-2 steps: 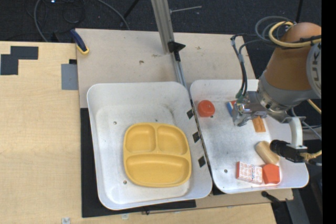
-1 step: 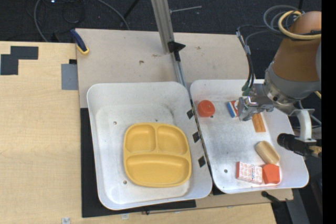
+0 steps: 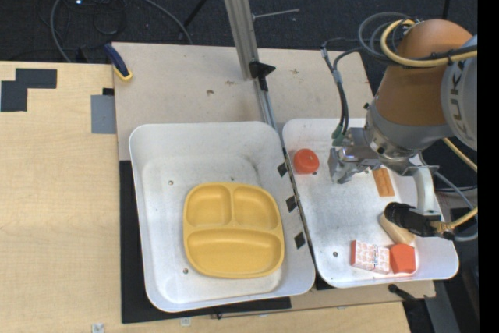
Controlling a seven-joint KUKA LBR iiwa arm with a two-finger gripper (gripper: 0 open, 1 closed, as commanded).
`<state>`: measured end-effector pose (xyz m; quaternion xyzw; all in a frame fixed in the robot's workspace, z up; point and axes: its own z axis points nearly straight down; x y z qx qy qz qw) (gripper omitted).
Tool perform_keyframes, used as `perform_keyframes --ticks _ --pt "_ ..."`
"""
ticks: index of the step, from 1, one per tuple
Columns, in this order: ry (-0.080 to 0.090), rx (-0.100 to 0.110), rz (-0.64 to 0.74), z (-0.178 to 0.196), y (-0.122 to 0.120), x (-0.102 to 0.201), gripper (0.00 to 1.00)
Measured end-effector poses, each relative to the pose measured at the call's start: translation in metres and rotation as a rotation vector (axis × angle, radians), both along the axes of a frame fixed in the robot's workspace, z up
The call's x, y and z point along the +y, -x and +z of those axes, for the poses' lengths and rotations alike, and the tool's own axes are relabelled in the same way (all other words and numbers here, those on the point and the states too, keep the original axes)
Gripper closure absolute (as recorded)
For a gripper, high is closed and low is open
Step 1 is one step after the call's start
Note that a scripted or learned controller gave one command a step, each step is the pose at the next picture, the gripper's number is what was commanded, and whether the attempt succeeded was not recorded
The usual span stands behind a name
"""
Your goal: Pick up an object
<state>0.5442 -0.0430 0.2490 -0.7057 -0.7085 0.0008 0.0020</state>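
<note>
My gripper hangs low over the upper middle of the right bin, under the grey and orange arm. A small red-orange round object lies just to its left, near the bin's left wall, apart from the gripper. Close on its right lies a short orange stick. Nothing shows as held in the gripper. At the bin's front right lie a red-and-white packet and an orange block, side by side.
The left bin holds a yellow divided plate. A tan piece lies in the right bin, partly hidden by robot hardware. A metal post rises behind the bins. Bare floor lies in the middle of the right bin.
</note>
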Motion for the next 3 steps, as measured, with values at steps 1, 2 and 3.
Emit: perform_keyframes --ticks 1,2,3 --pt "0.000 0.001 0.001 0.003 0.013 0.047 1.00" --pt "0.000 0.001 0.001 0.003 0.021 0.096 1.00" --pt "0.001 0.002 0.002 -0.003 0.030 0.152 1.00"
